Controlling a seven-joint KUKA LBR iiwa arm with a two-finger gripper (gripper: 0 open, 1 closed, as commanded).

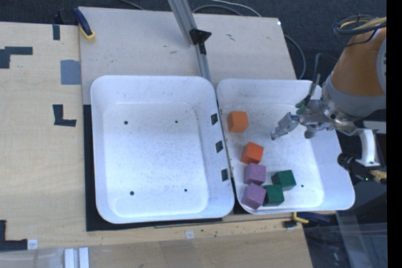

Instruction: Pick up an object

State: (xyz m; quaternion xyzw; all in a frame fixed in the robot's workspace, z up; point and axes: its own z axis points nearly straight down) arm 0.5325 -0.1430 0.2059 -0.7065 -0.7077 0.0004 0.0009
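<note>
While the arm reaches in from the right, this is how things lie:

Claw: the claw hangs over the right bin, a bit above its floor, near the middle. I cannot tell how wide it is, and nothing sits in it.

Blocks: six small blocks lie in the right bin, close to its left wall.

Orange ones: one orange block is nearest the far edge of the group, and a second orange block lies just below it.

Purple ones: a purple block and another purple block sit close together, toward the near edge.

Green ones: two green blocks touch each other beside the purple pair.

Left bin: the left bin has only little dark specks.

How a block will feel: I think small, light and hard, with flat sides.

Where to grab: the top orange block stands apart, so pinch its two flat sides.
</note>
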